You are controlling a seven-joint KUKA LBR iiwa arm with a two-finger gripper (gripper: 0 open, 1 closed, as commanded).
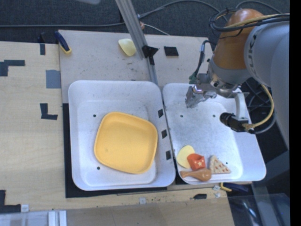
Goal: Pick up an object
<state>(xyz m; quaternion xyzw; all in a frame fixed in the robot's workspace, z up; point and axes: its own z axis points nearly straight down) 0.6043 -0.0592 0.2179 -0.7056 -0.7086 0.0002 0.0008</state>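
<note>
Step in hand: the approach is judged to be under way; nothing has been lifted yet, and no object is seen between the fingers.

Gripper: the grey two-finger gripper (194, 98) is seen in the upper part of the right-hand shallow white bin (244, 140), right of frame centre, hanging from the grey arm with the orange band (235, 36). The fingers appear close together and nothing is held; how far they are parted cannot be told with certainty.

Candidate objects: a small cluster lies at the lower edge of the right bin, well apart from the gripper. It is made up of a pale yellow rounded piece (185, 155), a red blocky toy piece (196, 161) touching it, a tan triangular waffle-like piece (218, 165) just beside, and a brown drumstick-shaped piece (197, 175) below them.

Other bin: a large yellow square plastic plate (126, 142) lies flat in the left-hand white bin (80, 98).

Off the bins: a small pale yellow object (126, 47) rests on the bench near the top centre of the frame.

Next move: travel down-frame to the cluster is called for, then a descent with the fingers parted over one piece. Since the pieces touch, a clean closure on one alone is judged difficult.
</note>
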